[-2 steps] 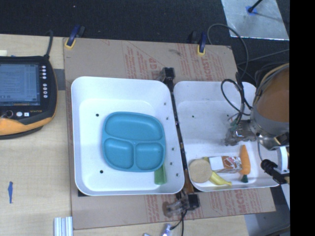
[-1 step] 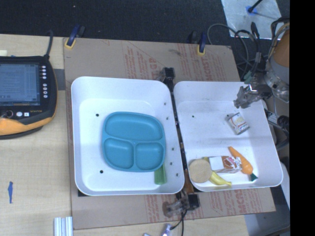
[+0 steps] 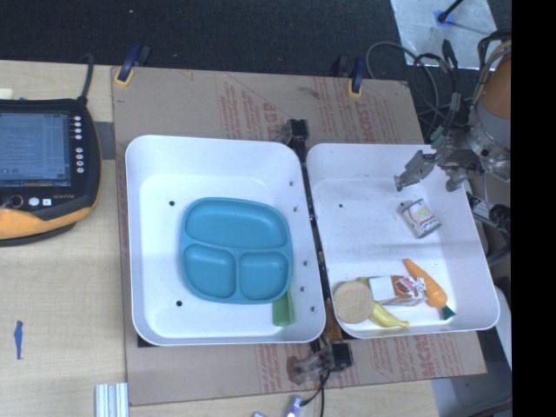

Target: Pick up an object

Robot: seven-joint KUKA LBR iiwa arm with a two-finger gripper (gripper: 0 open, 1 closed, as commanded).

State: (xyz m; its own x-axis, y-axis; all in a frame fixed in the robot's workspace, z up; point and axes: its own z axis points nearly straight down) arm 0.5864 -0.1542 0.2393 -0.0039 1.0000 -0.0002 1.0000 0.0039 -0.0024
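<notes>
My gripper [image 3: 432,173] hangs open over the back right part of the right bin [image 3: 347,168], its two grey fingers spread with nothing between them. Just in front of it a small silver packet [image 3: 420,218] lies on the bin floor. Along the bin's front edge lie an orange carrot [image 3: 426,283], a white and brown wrapped packet [image 3: 396,289], a yellow banana [image 3: 385,318] and a round tan disc [image 3: 352,301].
The left bin [image 3: 152,168] holds a blue divided plate [image 3: 235,249] and a green block [image 3: 282,309] at its front right corner. A teach pendant [image 3: 43,168] lies on the bench to the left. Cables hang at the back right.
</notes>
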